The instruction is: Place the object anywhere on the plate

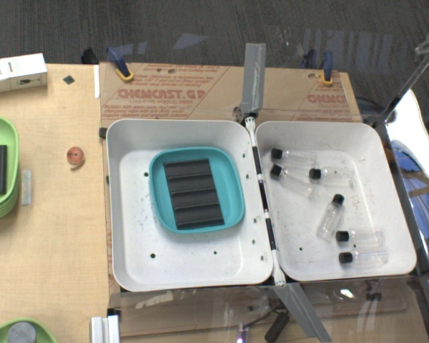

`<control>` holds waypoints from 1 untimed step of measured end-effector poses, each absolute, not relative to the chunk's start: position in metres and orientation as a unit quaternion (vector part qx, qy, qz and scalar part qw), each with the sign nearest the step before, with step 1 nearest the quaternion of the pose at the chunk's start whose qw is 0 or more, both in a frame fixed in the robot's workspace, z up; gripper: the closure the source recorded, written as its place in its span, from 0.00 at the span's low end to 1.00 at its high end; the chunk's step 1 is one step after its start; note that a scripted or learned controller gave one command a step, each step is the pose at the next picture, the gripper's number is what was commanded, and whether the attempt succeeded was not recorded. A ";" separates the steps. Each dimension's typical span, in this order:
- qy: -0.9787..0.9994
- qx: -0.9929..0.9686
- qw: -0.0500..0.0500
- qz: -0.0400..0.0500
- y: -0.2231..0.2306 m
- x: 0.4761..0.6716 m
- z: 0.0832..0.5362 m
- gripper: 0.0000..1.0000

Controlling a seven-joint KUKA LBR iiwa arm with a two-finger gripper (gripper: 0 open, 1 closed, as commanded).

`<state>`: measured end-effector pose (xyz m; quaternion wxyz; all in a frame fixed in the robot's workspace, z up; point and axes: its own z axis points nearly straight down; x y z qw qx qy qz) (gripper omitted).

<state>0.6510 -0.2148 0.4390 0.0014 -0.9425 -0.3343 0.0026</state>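
A teal square plate (pixel 196 189) with a dark ribbed insert lies in the left white bin (pixel 129 256). In the right white bin (pixel 386 191) lie several clear plastic vials with black caps: two near the upper left (pixel 286 164), one in the upper middle (pixel 327 171), one in the centre (pixel 330 215), and two at the lower right (pixel 361 247).
A green tray (pixel 0 166) sits at the left edge of the wooden bench, with a small round red piece (pixel 74 156) near it. Cardboard (pixel 171 91) lies behind the bins, held by clamps. A grey bar (pixel 254 77) stands between the bins at the back.
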 end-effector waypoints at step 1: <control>-0.407 -0.913 0.001 0.003 -0.218 0.651 0.439 0.00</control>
